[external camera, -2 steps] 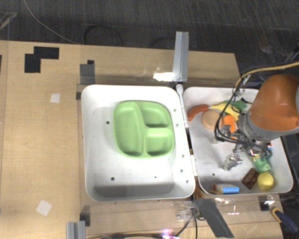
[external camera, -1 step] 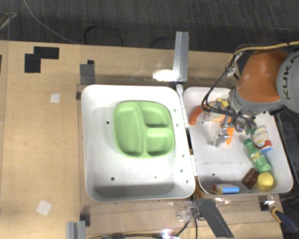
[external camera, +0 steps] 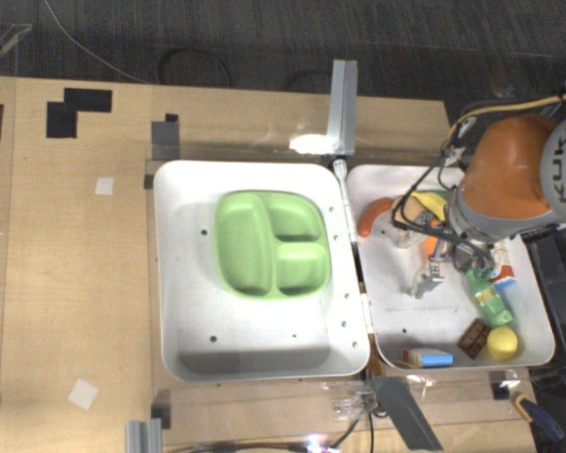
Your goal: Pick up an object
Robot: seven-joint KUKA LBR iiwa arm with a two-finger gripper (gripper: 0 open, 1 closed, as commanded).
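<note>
My gripper hangs low over the middle of the right bin, under the grey and orange arm. Around it lie loose objects. An orange carrot-like piece is at the bin's back left and a yellow banana is half hidden by cables. A green bottle lies just right of the gripper. A yellow lemon and a brown block sit at the front right. A blue and orange item lies on the front edge. I see nothing in the gripper.
The left bin holds a green divided plate. A metal post stands at the back between the bins. Black cables loop off the wrist over the right bin's back. The wooden bench stretches to the left.
</note>
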